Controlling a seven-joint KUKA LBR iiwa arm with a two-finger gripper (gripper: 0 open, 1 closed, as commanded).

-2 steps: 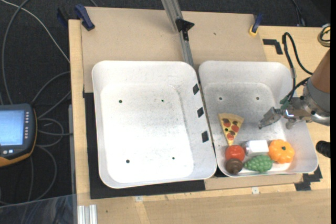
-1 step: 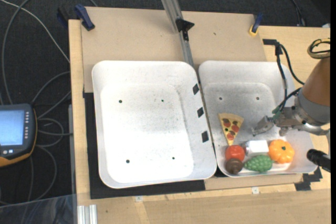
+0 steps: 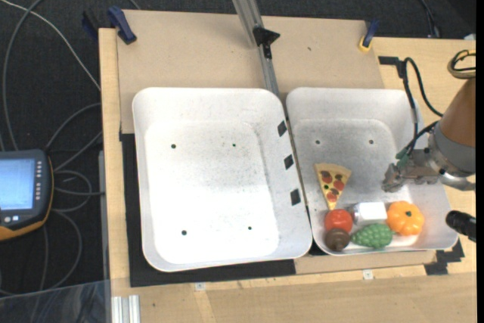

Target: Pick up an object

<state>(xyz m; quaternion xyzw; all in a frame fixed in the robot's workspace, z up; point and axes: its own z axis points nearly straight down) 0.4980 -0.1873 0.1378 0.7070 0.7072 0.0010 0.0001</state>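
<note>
Right bin [image 3: 344, 106] holds pizza slice [image 3: 332, 183], tomato [image 3: 339, 220], pumpkin [image 3: 405, 217] (tool [image 3: 395, 176] state unclear).

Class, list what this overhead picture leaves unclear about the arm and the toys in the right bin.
- Gripper: too small and blurred to tell its state, or whether it holds anything.
- Arm: cut off by the right edge.
- Brown toy: identity unclear, too small, crowded by the tomato.

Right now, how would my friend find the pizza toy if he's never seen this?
Look in the right bin, near its middle. The pizza slice lies just above the cluster of toys at the front edge. It's the only flat yellow triangle, with red dots on it.
</note>
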